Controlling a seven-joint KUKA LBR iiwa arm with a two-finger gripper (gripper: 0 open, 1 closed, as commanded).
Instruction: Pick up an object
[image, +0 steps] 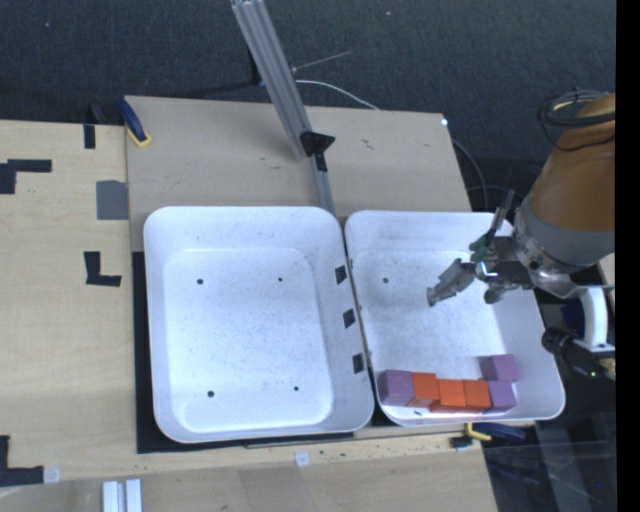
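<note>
Arm (575, 190) comes in from the right edge of the frame, orange band up top, grey wrist below. Gripper (466, 285) hangs over the middle of the right bin (400, 235), pointing left and slightly down. Fingers (445, 288) look spread apart with nothing between them; a second finger shows just right of the first, lower in the frame. Gripper is well apart from the blocks.

Blocks sit in a row along the lower edge of the right bin, touching one another: purple block (398, 385) at the left end, then orange block (424, 388), second orange block (463, 394), and purple L-shaped piece (500, 380) at the right end, standing higher than the rest. All rest on the bin floor against the near wall.

Left bin (240, 232) fills centre-left of the frame, speckled floor.

Metal rail (285, 85) slants from the top centre down to the gap between the bins. Blue clamp (133, 122) upper left on the board (400, 160).
</note>
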